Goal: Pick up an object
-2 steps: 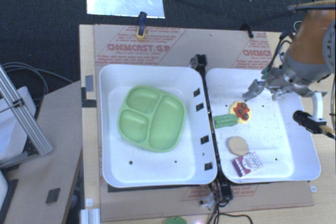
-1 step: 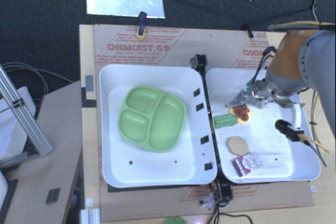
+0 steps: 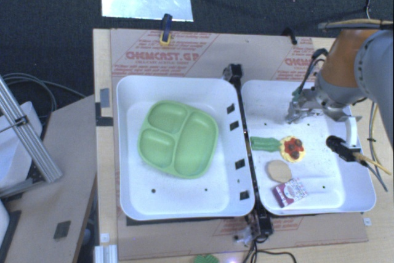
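The bench (image 3: 104, 132) is a pale wooden top, covered with a sheet of brown paper (image 3: 203, 49) printed in red letters. Two shallow white bins sit on it side by side, touching along the middle: the left bin (image 3: 132, 194) and the right bin (image 3: 354, 194). A yellow clamp (image 3: 165, 34) grips the far edge.

Two bins (image 3: 129, 132), one plate (image 3: 178, 138), perhaps five small objects (image 3: 289, 172).

A single fixed camera looks down at a slant from above the bench (image 3: 203, 49), far enough back to take in both white bins (image 3: 132, 151) whole. The arm (image 3: 357, 64) enters from the right edge, and dark floor fills the top.
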### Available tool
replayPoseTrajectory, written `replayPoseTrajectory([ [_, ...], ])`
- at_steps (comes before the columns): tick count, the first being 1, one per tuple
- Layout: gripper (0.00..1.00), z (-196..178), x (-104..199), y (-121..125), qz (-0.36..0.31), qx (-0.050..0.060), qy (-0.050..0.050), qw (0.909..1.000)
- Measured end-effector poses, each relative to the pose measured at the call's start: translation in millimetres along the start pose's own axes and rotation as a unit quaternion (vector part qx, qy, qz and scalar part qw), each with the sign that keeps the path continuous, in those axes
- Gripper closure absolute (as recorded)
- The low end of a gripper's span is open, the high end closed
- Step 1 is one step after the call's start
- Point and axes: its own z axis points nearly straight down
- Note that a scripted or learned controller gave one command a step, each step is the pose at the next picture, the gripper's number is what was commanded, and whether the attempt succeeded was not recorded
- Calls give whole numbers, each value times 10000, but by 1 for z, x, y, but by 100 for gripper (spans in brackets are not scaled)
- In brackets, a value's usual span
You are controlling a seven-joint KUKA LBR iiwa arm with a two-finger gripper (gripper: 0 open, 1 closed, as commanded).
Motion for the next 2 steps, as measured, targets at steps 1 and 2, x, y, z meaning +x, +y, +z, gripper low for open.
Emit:
replayPoseTrajectory([
  [1, 100, -10, -3, 49, -4, 23, -3, 10000],
  [2, 100, 17, 45, 8, -9, 84, 19, 10000],
])
